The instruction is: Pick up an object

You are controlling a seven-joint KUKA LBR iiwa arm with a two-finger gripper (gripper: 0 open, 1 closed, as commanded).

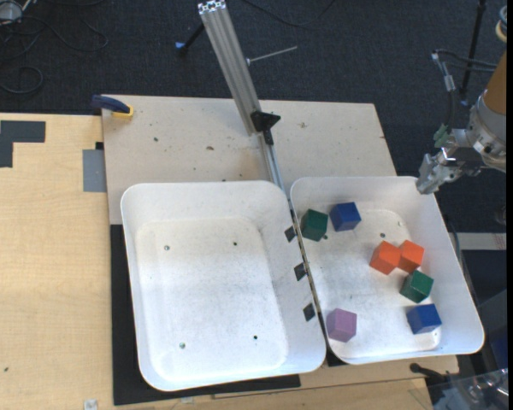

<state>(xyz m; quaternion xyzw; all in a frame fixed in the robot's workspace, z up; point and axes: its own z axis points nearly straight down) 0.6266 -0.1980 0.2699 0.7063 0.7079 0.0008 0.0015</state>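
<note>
Seven blocks lie in the right bin [462, 336], below-left of the end effector [431, 178]; its grip state cannot be told.

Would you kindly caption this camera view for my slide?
Gripper hovers over the right bin's far edge, above seven coloured blocks.

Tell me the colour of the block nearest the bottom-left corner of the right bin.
Purple block, seen in the camera view.

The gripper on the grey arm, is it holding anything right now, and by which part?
Nothing is held: the gripper hangs over the right white bin's upper right rim, apart from every block.
</note>
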